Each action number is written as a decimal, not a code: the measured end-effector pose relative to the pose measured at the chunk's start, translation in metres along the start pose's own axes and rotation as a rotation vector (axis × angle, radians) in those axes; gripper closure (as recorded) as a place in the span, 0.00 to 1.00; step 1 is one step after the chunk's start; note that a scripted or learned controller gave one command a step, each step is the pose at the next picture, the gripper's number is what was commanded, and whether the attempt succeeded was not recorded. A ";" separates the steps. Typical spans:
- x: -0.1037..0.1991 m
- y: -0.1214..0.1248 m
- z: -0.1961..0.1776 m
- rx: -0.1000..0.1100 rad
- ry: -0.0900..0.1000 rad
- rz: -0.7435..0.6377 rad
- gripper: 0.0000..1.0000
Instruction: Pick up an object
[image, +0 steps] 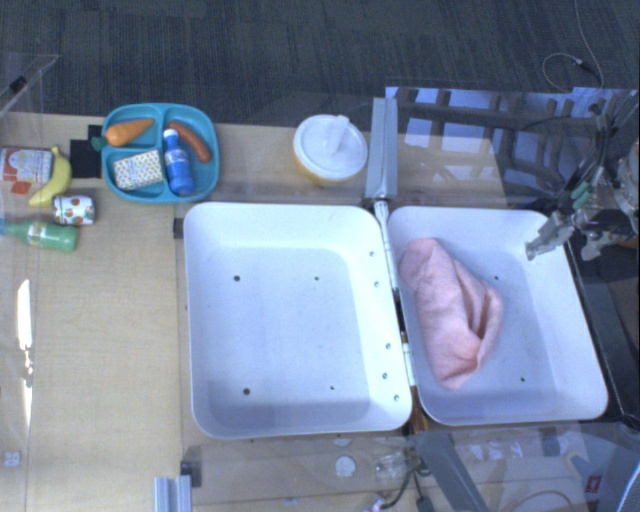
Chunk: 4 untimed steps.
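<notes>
Right now the only thing within the bins is a pink cloth, crumpled into a long, soft heap that lies in the right bin, toward that bin's left wall and running from near its far edge down past its middle. Its folds stand up in ridges, which should give a pinch something to close on, better than a flat sheet would. The left bin sits just beside it, the two sharing a narrow seam. The gripper hangs at the right bin's far right corner, near the rim and well apart from the cloth, with nothing between its tips; whether it is spread or pressed together cannot be told at this size and angle. From that position the pickup looks not yet begun: the arm would need to travel leftward over the bin and come down on the heap. Outside the bins, on the bench, stand things that seem mere bystanders: a blue divided plate of toy food, a yellow-and-white lidded cup, a banana, a small can and a green bottle, all beyond the left bin's far corner.
</notes>
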<state>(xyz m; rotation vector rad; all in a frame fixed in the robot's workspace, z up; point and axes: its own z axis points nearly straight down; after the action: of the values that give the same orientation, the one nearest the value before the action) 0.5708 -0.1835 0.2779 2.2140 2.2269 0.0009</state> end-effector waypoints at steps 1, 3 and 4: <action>0.030 0.038 0.164 0.001 0.001 -0.083 0.00; 0.064 0.001 0.186 -0.016 -0.004 -0.192 0.00; 0.071 -0.034 0.186 -0.018 -0.004 -0.214 0.00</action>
<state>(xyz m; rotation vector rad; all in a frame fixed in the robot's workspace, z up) 0.5371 -0.1132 0.0916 1.9544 2.4385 0.0158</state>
